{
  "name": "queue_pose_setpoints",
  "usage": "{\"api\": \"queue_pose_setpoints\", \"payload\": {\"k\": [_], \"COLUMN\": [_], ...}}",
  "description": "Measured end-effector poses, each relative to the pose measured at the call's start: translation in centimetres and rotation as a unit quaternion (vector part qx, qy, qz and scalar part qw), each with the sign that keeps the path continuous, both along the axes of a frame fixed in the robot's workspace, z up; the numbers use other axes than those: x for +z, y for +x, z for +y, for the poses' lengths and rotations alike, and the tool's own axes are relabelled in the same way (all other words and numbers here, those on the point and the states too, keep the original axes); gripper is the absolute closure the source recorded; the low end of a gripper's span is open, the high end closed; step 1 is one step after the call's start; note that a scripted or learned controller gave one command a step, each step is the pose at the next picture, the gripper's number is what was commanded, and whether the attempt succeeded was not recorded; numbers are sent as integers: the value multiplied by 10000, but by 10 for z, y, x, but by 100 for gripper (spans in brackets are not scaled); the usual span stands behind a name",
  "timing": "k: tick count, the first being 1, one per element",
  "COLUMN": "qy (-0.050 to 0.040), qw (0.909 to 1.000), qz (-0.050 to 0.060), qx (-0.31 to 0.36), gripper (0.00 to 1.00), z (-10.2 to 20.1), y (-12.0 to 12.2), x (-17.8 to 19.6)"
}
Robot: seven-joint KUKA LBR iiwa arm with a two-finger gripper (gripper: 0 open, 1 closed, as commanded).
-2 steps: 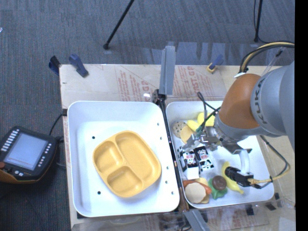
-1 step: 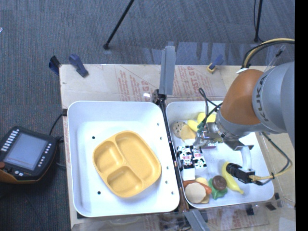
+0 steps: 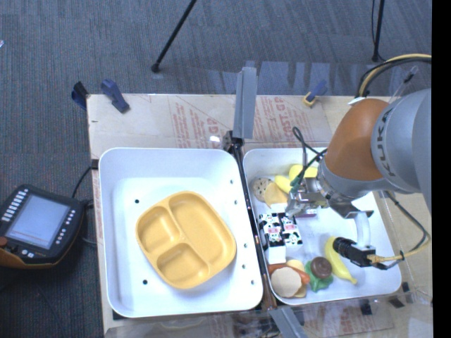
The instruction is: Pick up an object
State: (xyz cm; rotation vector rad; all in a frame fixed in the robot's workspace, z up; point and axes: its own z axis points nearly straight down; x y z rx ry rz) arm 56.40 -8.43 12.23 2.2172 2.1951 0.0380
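Gripper (image 3: 304,201) hangs over the far-middle part of the right bin (image 3: 320,231). Whether it is apart or closed cannot be told from this angle, and nothing can be confirmed in its hold.

Objects available for picking, all in the right bin:
- a pale yellow wedge (image 3: 274,195) just left of the gripper, beside a speckled round cookie (image 3: 261,186)
- two yellow lemon-like pieces (image 3: 283,182) at the far side, one partly hidden by the gripper
- a black-and-white cow-pattern box (image 3: 280,231) near the gripper's near-left side, against the left wall
- a banana (image 3: 341,260) at the near right
- a brown-capped green piece (image 3: 320,270) and a bun (image 3: 287,282) in the near-left corner, touching each other

Left bin (image 3: 127,189) holds a yellow divided plate (image 3: 185,239), lying flat at its middle.

Arm (image 3: 409,139) enters from the right and bends down to the bin – the orange band (image 3: 352,150) sits above the wrist and hides the bin's far-right corner.

Surroundings: a grey bar (image 3: 246,104) rises at the far end of the seam between the bins, a blue clamp (image 3: 114,96) sits at the bench's far-left corner, and a handheld screen unit (image 3: 35,224) lies on the carpet to the left.

Writing: dark letters on the grey arm casing, only "KU" legible. Red print on the cardboard (image 3: 183,122) beyond the bins cannot be read.
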Motion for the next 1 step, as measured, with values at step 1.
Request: {"api": "queue_pose_setpoints", "payload": {"k": [1], "qy": [0], "qw": [10000], "qz": [8], "qx": [-5], "gripper": [0], "z": [0], "y": [-1], "x": [-1]}}
